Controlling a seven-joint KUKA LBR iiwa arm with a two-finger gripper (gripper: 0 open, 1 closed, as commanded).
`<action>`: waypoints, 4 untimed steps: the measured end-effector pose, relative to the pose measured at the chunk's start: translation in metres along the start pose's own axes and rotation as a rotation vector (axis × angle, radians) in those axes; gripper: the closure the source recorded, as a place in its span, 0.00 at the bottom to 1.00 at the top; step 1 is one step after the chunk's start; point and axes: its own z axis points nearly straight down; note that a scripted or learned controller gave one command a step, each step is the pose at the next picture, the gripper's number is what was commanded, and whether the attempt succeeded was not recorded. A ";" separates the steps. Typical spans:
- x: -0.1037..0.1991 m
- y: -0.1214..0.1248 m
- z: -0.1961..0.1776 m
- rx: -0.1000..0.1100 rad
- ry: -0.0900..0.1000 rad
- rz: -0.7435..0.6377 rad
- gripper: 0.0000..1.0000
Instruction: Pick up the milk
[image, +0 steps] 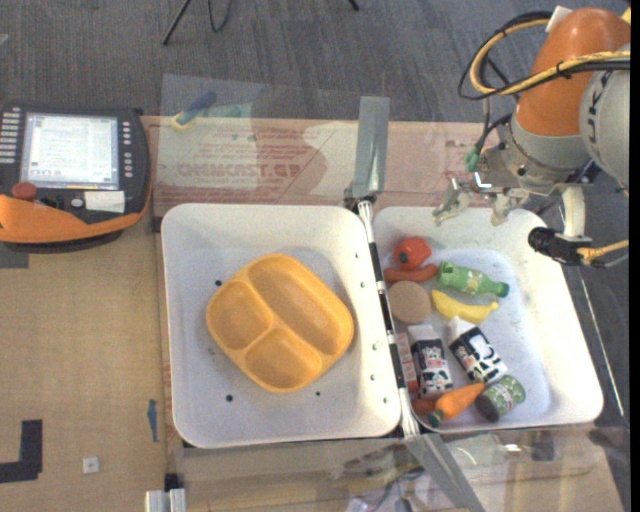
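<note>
Two small black-and-white milk cartons lie in the right bin (570, 330): one (432, 365) near the bin's left wall, the other (478, 355) just right of it and tilted. My gripper (473, 207) hangs over the bin's far edge, well above and behind the cartons. Its two fingers are spread open, with nothing between them.
Around the milk lie a red tomato (412, 250), a green bottle (470, 280), a banana (463, 307), a brown disc (408, 301), a carrot (458, 400) and a green can (500, 396). The left bin (190, 250) holds a yellow divided plate (280, 320). A teach pendant (70, 170) sits far left.
</note>
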 end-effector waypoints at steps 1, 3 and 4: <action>0.001 0.001 -0.011 -0.004 -0.001 -0.003 1.00; 0.086 -0.062 -0.092 -0.003 -0.001 -0.160 1.00; 0.082 -0.160 -0.109 0.002 0.000 -0.028 1.00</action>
